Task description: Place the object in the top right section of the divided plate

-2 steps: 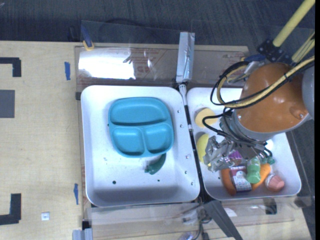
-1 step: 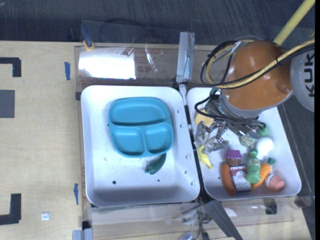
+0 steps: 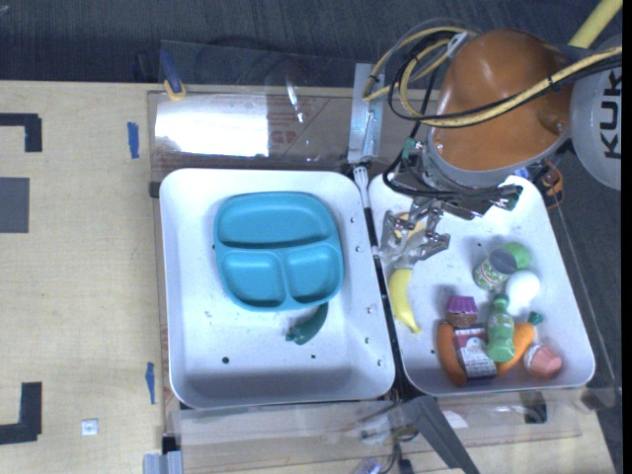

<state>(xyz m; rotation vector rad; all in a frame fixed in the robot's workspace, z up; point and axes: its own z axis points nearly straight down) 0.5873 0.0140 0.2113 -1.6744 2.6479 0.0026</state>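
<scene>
arm (image 3: 494,97) bent over right bin (image 3: 568,265), fingers (image 3: 415,237) above banana (image 3: 402,299).

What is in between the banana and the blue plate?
In the camera view, the raised white rims where the two bins meet lie between the yellow banana and the blue divided plate.

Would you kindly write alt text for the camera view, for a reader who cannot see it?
The gripper hangs over the right bin, just above a yellow banana lying by the bin's left wall, with a cluster of toy foods to its right. In the left bin sits a blue divided plate, with a dark green object lying beside its near edge.
</scene>
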